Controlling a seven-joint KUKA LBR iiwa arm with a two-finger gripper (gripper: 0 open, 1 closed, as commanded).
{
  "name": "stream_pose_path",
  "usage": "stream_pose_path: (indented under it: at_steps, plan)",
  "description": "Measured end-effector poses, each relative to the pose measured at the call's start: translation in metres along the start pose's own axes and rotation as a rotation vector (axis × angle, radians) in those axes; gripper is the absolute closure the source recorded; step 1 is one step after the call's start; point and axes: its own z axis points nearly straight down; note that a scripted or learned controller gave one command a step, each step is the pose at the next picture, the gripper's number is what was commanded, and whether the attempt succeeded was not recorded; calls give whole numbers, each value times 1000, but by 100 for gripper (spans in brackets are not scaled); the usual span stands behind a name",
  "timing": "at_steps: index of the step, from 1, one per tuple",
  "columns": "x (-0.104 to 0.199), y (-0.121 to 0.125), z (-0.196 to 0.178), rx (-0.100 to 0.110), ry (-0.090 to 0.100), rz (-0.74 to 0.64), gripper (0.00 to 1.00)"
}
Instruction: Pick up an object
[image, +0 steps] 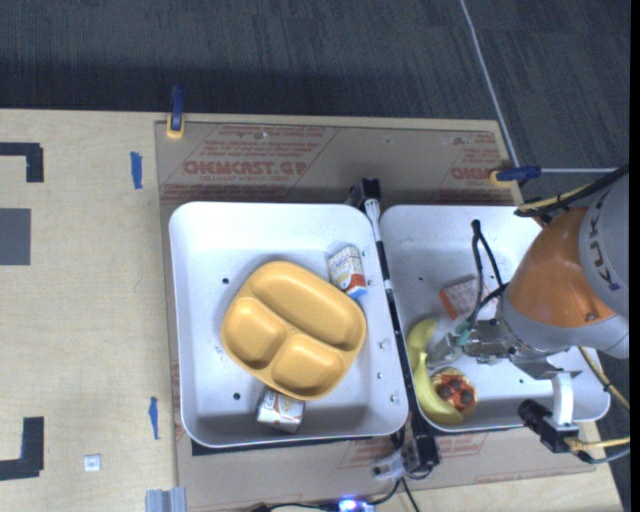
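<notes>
Bench (80, 300): pale wood, with black marks and bits of blue tape along its left part.
Cardboard (250, 160): a brown printed sheet under both bins, held by a blue clamp at its far left corner.
Left bin (200, 240): white and shallow, on the cardboard.
Tray (292, 328): yellow, three compartments, lying at a slant in the middle of the left bin.
Packet (346, 267): small, white with red print, just beside the tray's far right edge, near the bin's right wall.
Carton (279, 409): small and pale, at the tray's near edge, partly tucked under it.
Right bin (430, 235): white, touching the left bin's right side.
Banana (425, 375): yellow, curved along the right bin's left wall, near the front.
Red item (456, 390): a small red and dark thing resting against the banana's near end.
Pouch (461, 294): small, orange and white, in the middle of the right bin, behind the gripper.
Gripper (452, 345): low in the right bin, just over the banana and the red item; cannot tell how its jaws stand or whether it has anything.
Arm (565, 285): grey with an orange band, over the right bin's right half, black cables running along it.
</notes>
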Motion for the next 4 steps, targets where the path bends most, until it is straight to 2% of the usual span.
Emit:
stream_pose_path:
  at_steps: [4]
  plan:
    - [0,0,0,0,0,-1,0]
